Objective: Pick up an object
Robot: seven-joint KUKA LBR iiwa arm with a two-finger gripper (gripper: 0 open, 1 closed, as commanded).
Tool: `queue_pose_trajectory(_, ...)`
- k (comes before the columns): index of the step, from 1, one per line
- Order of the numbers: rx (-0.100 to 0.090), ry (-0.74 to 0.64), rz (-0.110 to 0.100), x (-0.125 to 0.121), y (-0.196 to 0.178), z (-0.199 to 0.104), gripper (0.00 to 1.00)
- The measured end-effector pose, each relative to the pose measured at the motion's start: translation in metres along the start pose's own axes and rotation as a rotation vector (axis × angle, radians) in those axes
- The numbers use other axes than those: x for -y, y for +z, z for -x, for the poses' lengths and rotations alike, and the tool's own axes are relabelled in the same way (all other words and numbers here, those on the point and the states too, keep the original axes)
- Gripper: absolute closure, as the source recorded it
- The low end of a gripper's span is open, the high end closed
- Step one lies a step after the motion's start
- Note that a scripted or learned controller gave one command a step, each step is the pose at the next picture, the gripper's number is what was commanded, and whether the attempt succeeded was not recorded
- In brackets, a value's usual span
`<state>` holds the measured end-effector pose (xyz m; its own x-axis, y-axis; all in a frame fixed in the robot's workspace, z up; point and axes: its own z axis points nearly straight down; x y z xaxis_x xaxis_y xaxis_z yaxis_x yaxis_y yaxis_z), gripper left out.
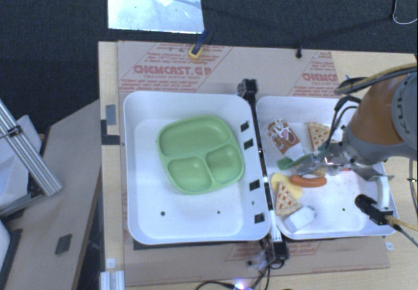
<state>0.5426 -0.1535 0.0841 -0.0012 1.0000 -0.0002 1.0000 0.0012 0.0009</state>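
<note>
My gripper (312,166) hangs low over the middle of the right bin (339,220), reaching in from the right. Right under it lie a green piece (292,162) and an orange-red sausage (309,181). A brown and white packet (282,136) sits toward the bin's back left, and a toast-like wedge (319,134) lies behind the gripper. Near the front left are a yellow and red pizza-like slice (285,194) and a white block (300,218). Nothing shows between the fingers.
The left bin (140,217) holds a green three-compartment plate (199,153). A black divider (256,151) with clips runs between the two bins. The front right part of the right bin shows bare white floor.
</note>
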Motion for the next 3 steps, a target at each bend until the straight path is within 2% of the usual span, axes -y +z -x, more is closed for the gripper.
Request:
queue_pose_trajectory(1,0.000,0.001,0.001,0.000,-0.011,0.000,1.00)
queue_pose_trajectory(3,0.002,-0.003,0.006,0.012,-0.127,-0.004,1.00)
